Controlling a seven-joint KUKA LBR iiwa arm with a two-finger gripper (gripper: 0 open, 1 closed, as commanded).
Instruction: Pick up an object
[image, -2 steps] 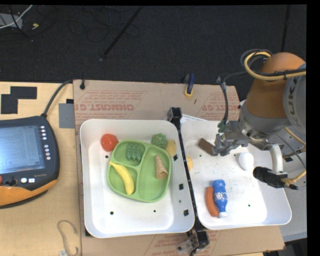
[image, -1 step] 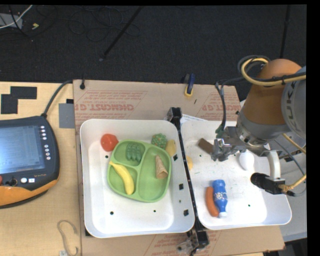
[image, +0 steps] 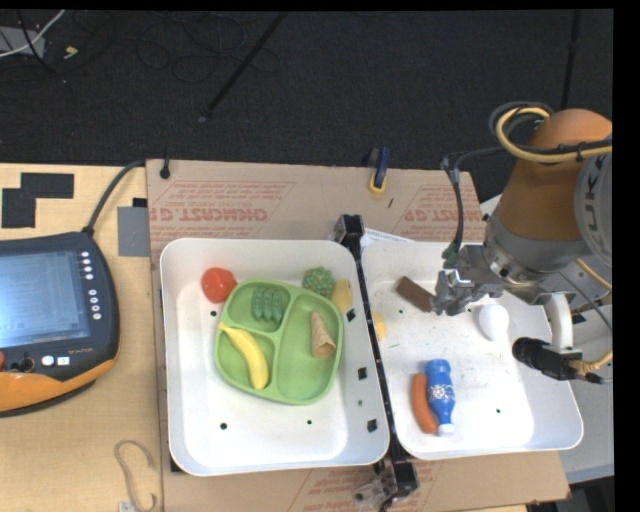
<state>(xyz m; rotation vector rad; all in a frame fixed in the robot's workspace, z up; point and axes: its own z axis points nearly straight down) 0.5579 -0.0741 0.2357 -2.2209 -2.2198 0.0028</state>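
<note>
My gripper (image: 450, 296) hangs over the upper middle of the right bin (image: 545, 425), under the grey wrist and orange band. A brown block (image: 411, 292) lies just to its left, close to the gripper tip, and a white egg-shaped object (image: 492, 321) sits just to its lower right. Nearer the front of that bin, a blue bottle (image: 438, 394) lies beside an orange sausage-like piece (image: 422, 402). A small yellow piece (image: 379, 328) rests by the bin's left wall. I see nothing held in the gripper.
The left bin (image: 190, 420) holds a green divided plate (image: 290, 385) with a banana (image: 247, 354), green pods and a cone-shaped piece. A red tomato (image: 218, 284) and green broccoli (image: 319, 280) lie beside it. A tablet-like pendant (image: 50, 315) sits at far left.
</note>
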